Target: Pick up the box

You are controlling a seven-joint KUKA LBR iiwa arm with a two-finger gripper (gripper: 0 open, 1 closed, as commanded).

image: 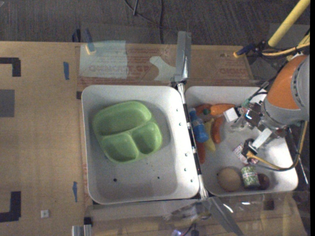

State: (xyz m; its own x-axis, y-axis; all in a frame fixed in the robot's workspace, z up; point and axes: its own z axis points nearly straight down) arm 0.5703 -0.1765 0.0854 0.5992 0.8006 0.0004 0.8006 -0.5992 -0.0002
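Box (231,115) white, no readable label, beside end effector (241,124).

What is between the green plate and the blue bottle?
In the camera view, between the green plate and the blue bottle lie bare white floor of the left bin and the two bins' touching walls.

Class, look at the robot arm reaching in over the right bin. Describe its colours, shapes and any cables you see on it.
The arm is rounded and grey, with a broad orange band above the wrist. Its gripper is a cluster of small white, grey and black parts. A thin yellow and black cable loops from the gripper towards the arm.
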